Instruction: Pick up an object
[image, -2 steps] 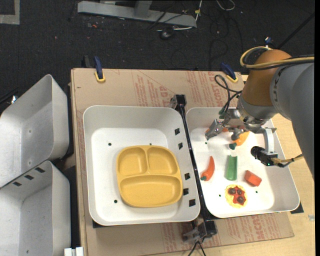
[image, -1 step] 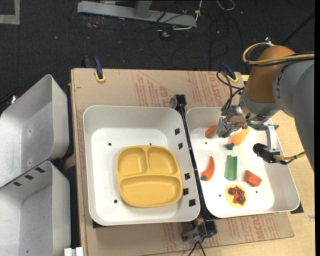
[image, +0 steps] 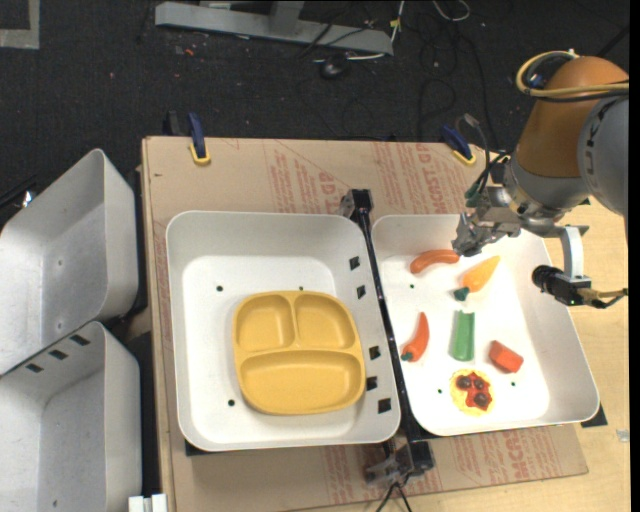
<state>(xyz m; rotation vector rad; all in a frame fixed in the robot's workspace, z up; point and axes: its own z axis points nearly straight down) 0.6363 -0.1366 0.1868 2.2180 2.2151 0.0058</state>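
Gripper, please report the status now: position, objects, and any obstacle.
Gripper low in right bin, at sausage end. Nothing seen held. Orange carrot close beside; green piece farther off.

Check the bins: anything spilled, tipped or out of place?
Nothing stands out. The yellow divided tray lies flat in the left bin. The toy foods, sausage, carrot, chili, green piece, red piece and pizza, all lie inside the right bin. The gripper is over the sausage.
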